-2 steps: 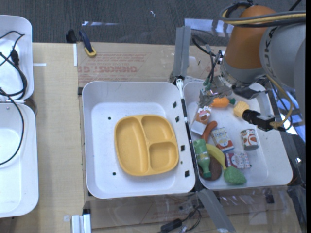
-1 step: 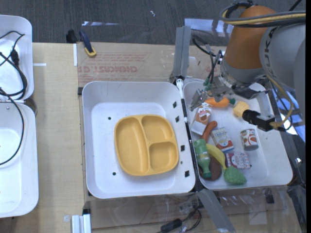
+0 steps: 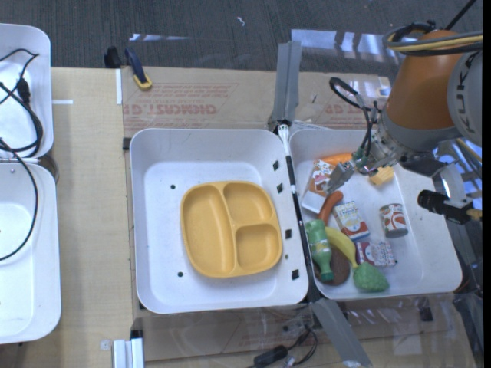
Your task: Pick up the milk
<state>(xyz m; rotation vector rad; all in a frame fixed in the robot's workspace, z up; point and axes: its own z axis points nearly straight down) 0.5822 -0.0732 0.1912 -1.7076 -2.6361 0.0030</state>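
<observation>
Tan bench (image 3: 84, 205) bears both white bins (image 3: 146, 205) — dark floor (image 3: 192, 6) behind.

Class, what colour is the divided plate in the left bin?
Yellow; the divided plate shows in the camera view.

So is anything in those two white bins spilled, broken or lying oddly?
Nothing looks spilled or broken. The toy food in the right white bin lies in a loose jumble: a green plastic bottle on its side against a yellow banana. The yellow divided plate sits flat in the left white bin.
</observation>
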